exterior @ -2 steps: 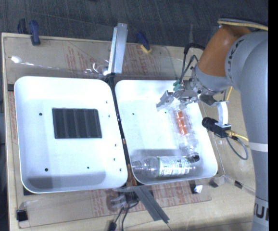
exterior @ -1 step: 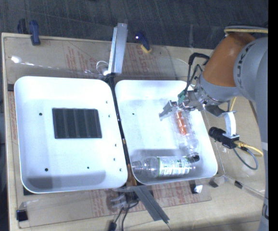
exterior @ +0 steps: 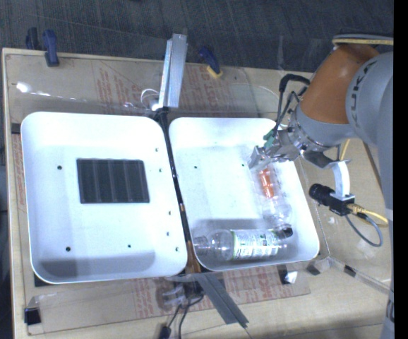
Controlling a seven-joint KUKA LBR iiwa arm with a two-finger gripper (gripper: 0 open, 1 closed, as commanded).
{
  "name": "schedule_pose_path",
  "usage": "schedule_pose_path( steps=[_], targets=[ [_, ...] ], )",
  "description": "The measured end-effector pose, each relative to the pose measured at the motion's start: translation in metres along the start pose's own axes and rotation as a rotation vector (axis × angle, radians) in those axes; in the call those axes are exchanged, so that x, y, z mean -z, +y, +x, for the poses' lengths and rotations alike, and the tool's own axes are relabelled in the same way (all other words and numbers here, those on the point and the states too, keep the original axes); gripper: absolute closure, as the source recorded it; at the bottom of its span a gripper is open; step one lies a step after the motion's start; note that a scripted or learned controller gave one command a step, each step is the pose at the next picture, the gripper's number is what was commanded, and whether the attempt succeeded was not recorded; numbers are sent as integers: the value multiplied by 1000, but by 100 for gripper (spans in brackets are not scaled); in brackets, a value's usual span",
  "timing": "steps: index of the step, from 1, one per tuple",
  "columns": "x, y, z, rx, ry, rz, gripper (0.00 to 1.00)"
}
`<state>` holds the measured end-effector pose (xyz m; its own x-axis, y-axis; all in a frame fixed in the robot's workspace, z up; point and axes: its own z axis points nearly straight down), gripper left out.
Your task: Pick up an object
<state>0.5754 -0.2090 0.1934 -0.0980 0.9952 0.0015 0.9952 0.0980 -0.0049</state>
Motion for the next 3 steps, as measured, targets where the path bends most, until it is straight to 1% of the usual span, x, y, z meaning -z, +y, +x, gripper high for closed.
schedule_pose_path(
  steps=[1,2,3],
  targets=[
    [0,0,0,0,0,0,0],
    [-9,15,-3,23,-2,-4,0],
    [12,12,-2,75,-3,-5,0]
  ],
)
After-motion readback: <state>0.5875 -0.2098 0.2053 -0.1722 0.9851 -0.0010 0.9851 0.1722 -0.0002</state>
